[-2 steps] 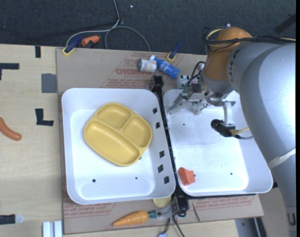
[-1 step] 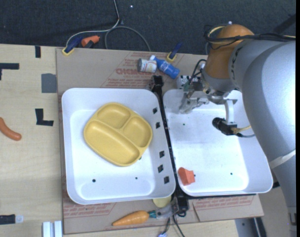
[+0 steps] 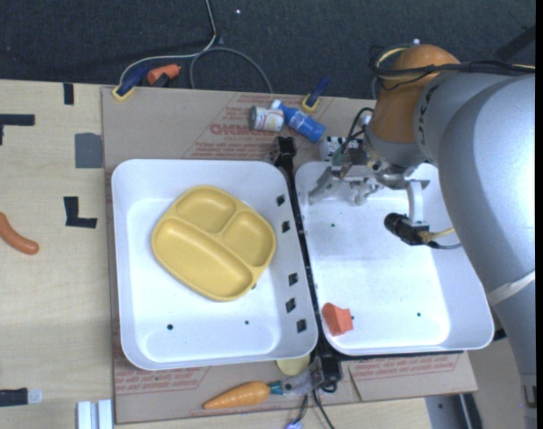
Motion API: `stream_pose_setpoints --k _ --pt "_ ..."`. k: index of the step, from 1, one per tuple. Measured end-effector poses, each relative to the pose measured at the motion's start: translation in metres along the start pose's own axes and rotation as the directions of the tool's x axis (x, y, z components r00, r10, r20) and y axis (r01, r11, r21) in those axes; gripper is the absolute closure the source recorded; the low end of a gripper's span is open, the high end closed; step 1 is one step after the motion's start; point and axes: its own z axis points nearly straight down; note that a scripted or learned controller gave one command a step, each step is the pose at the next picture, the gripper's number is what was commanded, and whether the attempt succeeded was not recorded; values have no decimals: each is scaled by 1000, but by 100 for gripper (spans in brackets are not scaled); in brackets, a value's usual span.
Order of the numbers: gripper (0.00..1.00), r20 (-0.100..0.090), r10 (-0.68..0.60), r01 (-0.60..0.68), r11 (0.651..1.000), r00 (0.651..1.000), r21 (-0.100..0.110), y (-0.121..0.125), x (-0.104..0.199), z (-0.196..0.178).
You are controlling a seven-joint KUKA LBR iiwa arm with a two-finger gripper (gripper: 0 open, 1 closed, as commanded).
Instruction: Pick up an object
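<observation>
On the far left of the bench (image 3: 39, 329), outside both bins, a small orange-red sausage-shaped toy (image 3: 14, 233) lies alone on the pale wood. Next comes the left bin (image 3: 129, 266), a shallow white tray holding a yellow divided plate (image 3: 214, 241) with three compartments; the plate sits a little above the bin's middle, turned at an angle, and its compartments hold nothing. Behind the bins, on the brown cardboard sheet (image 3: 191, 123) they rest on, a small white-and-blue bottle (image 3: 288, 118) lies on its side, well apart from either tray, with an orange-handled clamp (image 3: 146, 76) at the cardboard's back left corner. In front of the bins, near the seam between them, a toy carrot (image 3: 238, 395) lies on the cardboard, pointing left.

Right of the seam, the right bin (image 3: 450, 302) holds one small orange block (image 3: 337, 319), which rests in its front left corner, close to the wall shared with the left bin. That block is the only loose object in this tray. The gripper (image 3: 343, 184) hangs over the back left part of the right bin, well apart from the block, at the end of the grey arm (image 3: 486, 150) and its orange band (image 3: 405, 96). Whether it is spread or closed I cannot tell; nothing is visibly held in it.
</observation>
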Motion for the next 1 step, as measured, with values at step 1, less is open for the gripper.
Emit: stream_pose_setpoints --k 1 --pt "0 -1 5 -5 1000 1000 -1 -3 -53 10"
